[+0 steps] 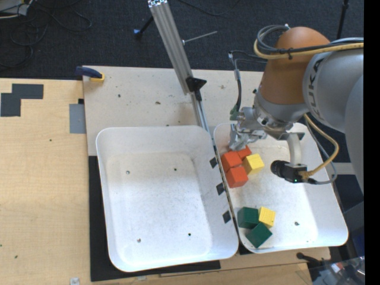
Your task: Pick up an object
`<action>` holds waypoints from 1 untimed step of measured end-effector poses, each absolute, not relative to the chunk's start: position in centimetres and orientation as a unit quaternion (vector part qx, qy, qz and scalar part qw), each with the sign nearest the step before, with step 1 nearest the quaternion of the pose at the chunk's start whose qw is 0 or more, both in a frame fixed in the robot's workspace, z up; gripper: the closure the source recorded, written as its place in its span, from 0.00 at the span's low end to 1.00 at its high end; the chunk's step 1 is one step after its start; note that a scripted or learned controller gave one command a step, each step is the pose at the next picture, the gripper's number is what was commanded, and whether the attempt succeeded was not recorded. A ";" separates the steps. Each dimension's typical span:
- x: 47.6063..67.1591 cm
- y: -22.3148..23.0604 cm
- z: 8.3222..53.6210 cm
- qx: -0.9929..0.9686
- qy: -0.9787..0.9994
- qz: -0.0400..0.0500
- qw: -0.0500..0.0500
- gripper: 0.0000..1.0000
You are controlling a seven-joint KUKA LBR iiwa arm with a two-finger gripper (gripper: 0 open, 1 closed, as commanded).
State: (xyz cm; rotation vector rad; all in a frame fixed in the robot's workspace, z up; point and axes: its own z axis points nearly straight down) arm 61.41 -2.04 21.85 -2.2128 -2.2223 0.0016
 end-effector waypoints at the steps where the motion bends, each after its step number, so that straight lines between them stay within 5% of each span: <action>1: 59.9 2.9 21.2 -0.706 -0.708 0.002 0.003 1.00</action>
